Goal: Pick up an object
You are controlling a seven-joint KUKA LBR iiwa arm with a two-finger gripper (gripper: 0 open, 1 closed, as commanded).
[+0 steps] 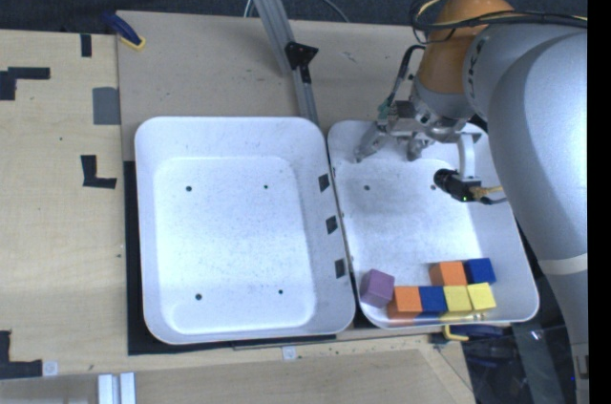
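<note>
Nothing picked yet: gripper (391,147) sits at upper right bin (401,202) with fingers spread and nothing between them, well apart from the blocks (439,289) clustered at the bin's lower edge, so grasp remains.

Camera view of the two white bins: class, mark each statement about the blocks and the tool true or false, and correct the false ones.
1. The blocks lie in the right bin. True.
2. The tool grips the purple block. False: it sits at the far end of the right bin, away from the blocks.
3. The blocks cluster at the bin's near edge. True.
4. Every block is yellow. False: purple, orange, blue and yellow ones show.
5. The arm reaches in from the left. False: from the right.
</note>
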